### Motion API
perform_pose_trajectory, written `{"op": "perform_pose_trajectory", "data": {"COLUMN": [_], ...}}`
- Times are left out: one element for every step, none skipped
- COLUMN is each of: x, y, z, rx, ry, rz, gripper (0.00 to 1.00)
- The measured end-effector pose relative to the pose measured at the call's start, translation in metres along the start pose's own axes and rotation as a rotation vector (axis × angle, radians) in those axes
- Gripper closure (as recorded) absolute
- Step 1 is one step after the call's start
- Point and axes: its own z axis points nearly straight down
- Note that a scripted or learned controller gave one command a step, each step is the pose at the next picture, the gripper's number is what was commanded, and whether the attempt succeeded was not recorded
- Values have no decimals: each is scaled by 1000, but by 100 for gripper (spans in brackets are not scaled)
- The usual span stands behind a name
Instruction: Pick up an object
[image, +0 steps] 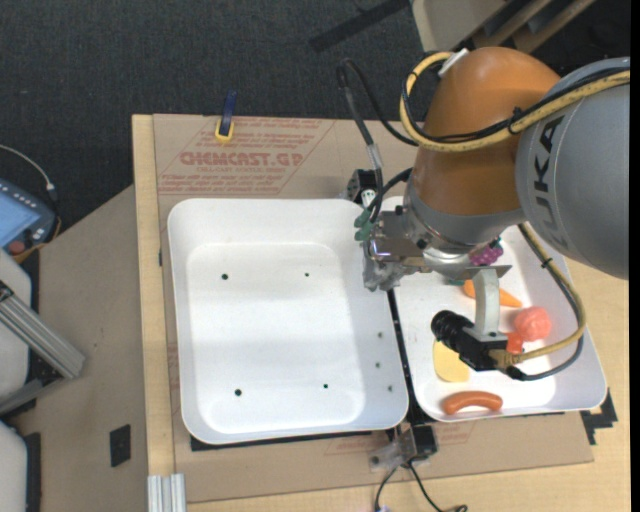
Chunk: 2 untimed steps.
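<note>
pincer (388, 262): open or closed could not be told | target: yellow slice (450, 365) in right bin (572, 385), lay to pincer's view-right and nearer the camera, close but apart | red sausage (472, 402) just past it, long axis across view | judged: next move needed a shift that way
</note>
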Motion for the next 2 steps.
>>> {"op": "perform_pose_trajectory", "data": {"x": [-65,-55], "y": [23,17], "z": [-72,-243], "rx": [-14,-29], "ry": [-2,1], "rz": [6,-1], "gripper": [100,100]}}
